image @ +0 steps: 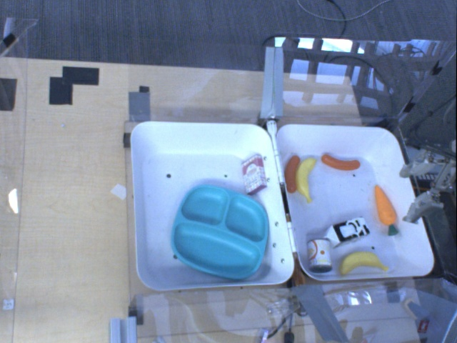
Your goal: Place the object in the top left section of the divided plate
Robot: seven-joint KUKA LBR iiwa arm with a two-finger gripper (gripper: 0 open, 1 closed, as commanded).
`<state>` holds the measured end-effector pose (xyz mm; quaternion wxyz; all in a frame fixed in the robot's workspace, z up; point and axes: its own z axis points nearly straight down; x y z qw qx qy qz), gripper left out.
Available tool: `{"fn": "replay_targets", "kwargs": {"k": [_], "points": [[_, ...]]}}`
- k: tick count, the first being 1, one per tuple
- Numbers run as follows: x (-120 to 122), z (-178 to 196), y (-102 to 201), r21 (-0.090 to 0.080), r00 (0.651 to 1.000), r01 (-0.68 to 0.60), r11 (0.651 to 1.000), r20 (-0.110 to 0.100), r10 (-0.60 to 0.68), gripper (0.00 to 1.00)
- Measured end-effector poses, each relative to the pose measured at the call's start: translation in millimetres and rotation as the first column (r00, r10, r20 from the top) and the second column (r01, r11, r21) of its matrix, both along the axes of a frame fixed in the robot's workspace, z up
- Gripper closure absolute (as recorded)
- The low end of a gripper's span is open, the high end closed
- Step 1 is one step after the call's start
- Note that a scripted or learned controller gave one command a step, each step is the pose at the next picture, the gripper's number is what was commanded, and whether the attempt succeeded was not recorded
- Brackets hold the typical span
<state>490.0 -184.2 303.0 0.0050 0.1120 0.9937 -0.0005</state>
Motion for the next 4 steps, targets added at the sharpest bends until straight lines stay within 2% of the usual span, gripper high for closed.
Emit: {"fn": "replay_targets", "kwargs": {"k": [1,2,3,4], "points": [[-0.6,-31.5,-21.8,0.001,0.999,-0.037,0.999,-0.004,0.037,0.0],[-0.5,-31.6,-21.8,0.001,0.997,-0.073,0.997,-0.004,0.073,0.0],[-0.6,-62.5,-21.2,0.001,0.988,-0.156,0.988,-0.005,0.156,0.0],[-0.1,36.5,-22.1,-0.003,0.961,-0.277,0.961,0.0,0.277,0.0]]}}
